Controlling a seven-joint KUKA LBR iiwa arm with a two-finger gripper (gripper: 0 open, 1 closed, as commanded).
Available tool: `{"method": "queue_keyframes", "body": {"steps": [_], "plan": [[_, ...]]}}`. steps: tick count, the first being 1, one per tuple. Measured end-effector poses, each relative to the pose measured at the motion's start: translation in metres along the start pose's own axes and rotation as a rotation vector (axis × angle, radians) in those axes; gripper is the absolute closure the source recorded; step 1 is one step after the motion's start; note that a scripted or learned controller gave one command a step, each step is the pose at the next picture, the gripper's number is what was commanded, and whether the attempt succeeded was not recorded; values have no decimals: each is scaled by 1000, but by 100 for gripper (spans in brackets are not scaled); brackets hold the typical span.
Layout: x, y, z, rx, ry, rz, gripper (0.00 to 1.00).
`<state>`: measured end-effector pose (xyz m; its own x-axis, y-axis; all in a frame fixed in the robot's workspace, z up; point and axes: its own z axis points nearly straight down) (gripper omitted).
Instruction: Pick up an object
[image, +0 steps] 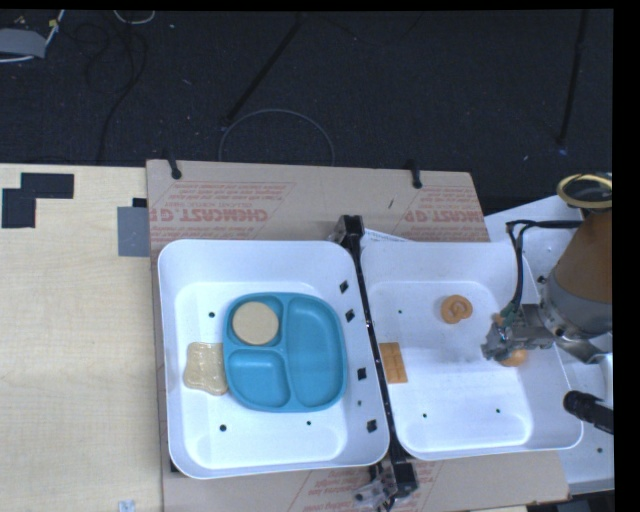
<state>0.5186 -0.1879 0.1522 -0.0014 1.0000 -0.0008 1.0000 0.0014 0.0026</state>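
My gripper (503, 346) is low over the right side of the right bin (470, 440), on the arm coming in from the right. A small orange bit (515, 356) shows right at its tip, and I cannot tell whether it is held. A round orange-brown piece (457, 309) lies on the bin floor a little to the gripper's upper left. A flat tan rectangle (392, 362) lies by the bin's left wall.
The left bin (190, 440) holds a blue divided plate (300, 370) with a round tan disc (254, 323) in its upper-left compartment. A pale beige slab (205, 368) lies against the plate's left side. A black divider (365, 340) separates the bins.
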Motion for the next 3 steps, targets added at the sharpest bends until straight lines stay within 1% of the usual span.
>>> {"method": "queue_keyframes", "body": {"steps": [1, 2, 3], "plan": [[1, 1, -42, 2, 1, 0, 100], [0, 2, -94, 0, 0, 0, 100], [59, 24, -92, 4, 2, -4, 100]]}}
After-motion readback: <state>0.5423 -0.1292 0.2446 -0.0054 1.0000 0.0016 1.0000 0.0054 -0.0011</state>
